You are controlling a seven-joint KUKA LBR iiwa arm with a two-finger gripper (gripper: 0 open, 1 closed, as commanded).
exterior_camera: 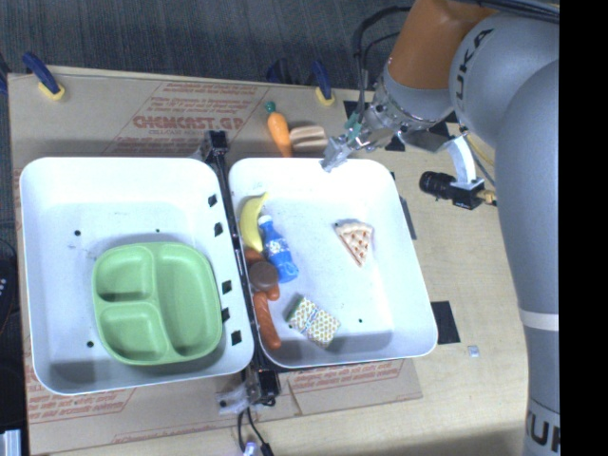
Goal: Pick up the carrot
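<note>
Looming nearest, the arm (513,122) is reaching in from the right, placing its gripper (340,153) over the right bin (404,255) back rim; whether anything is gripped is unclear. The carrot (277,131) is lying outside, just behind that rim.

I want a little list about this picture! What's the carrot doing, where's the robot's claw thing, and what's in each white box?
carrot: outside the bins, on the bench past the right bin's far rim, beside a tan bun
end effector: over the right bin's far rim, right of the carrot, holding nothing
left bin: green divided plate
right bin: banana, blue bottle, waffle slice, hot dog, patterned packet
</note>
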